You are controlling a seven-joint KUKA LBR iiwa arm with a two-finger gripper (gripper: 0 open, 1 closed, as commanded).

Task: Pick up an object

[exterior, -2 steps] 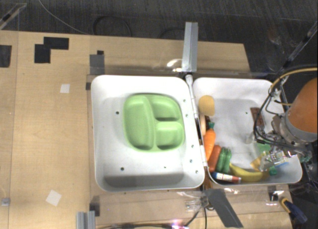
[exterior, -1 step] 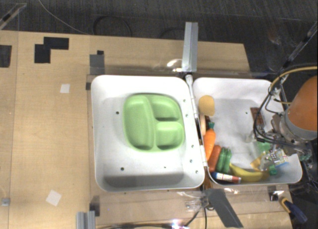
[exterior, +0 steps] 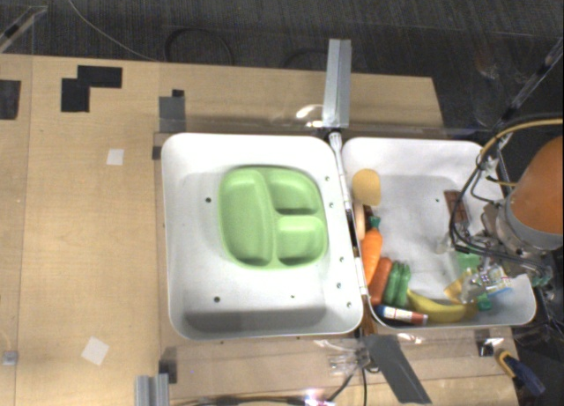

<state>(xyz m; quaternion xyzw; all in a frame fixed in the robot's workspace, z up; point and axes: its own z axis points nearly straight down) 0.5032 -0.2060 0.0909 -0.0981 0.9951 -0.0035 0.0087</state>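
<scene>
Tool low over the right bin, near its front right corner.

The tool (exterior: 483,279) hangs at the end of the grey arm (exterior: 538,206) with the orange band, among cables; how far it is opened I cannot tell, and I cannot tell whether anything is between its parts. Just beside it lies a yellow banana (exterior: 438,306), curving along the front wall of the right bin (exterior: 414,162). Left of the banana are a green vegetable (exterior: 398,281), an orange carrot (exterior: 372,254) and, at the front wall, a red marker (exterior: 398,313). A yellow round fruit (exterior: 367,187) lies further back, next to the wall between the bins. The left bin (exterior: 189,219) holds a green tray (exterior: 269,215) with three compartments. Both bins rest on the wooden worktop (exterior: 79,246).
</scene>
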